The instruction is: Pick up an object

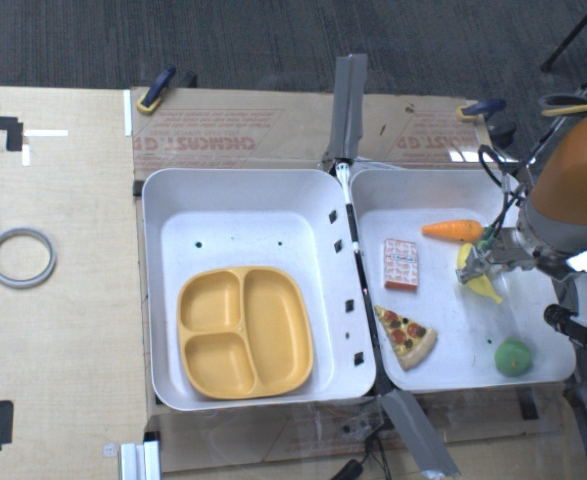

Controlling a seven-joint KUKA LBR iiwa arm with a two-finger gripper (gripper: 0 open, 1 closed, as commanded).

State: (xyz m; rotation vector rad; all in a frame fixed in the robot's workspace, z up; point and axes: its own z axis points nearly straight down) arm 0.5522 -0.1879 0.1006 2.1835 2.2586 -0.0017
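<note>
Our gripper [476, 264] sits low in the right bin [443, 363], over a yellow object [481, 282] just below the carrot [452, 230]. We cannot tell how it is set. Crowding risks nudging the carrot or slipping off the yellow piece.

Here's the arm [573, 183] at the right edge, and what jumps out is that broad, rounded orange band, glossy, catching a soft highlight. Below it the body turns grey, a smooth curved collar narrowing toward the wrist. Black cables [503, 173] loop off the wrist side, thin and springy, one arching in a wide curl. The hand [476, 265] is a small grey metal assembly, blocky, ending in slim dark fingers. Further down there's a white patch on the housing and a black knob-like fitting [556, 316] beside it.
</note>
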